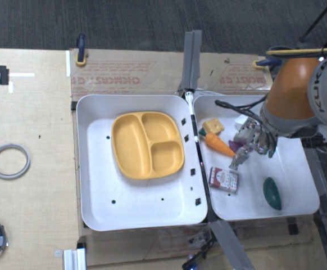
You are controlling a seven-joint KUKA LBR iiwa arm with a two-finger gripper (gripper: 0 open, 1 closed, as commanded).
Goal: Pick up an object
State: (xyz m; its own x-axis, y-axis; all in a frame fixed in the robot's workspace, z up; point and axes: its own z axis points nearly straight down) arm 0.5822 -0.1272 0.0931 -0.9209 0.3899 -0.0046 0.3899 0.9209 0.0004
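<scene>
Two shallow white bins sit side by side on the bench. The left bin (pixel 96 207) holds a yellow divided plate (pixel 148 144) with three compartments, lying flat toward the bin's upper middle. The right bin (pixel 298 204) holds the loose objects: a small tan, cracker-like square (pixel 213 127) near its upper left corner; just below that an orange carrot (pixel 219 145), tapered, lying at a slant with a dark green stub at its upper left end; a small red and white packet (pixel 223 180) with printing on its face, lying flat near the bin's lower left; and a dark green oval object (pixel 272 193), smooth and rounded, well apart to the right near the bin's lower edge. The grey arm with its orange band (pixel 290 89) reaches in from the right, and the gripper (pixel 241 155) hangs over the right bin, just right of the carrot's thick end and just above the packet. Something small and purple (pixel 235 146) shows beside the gripper's tip; it is too small to make out.
</scene>
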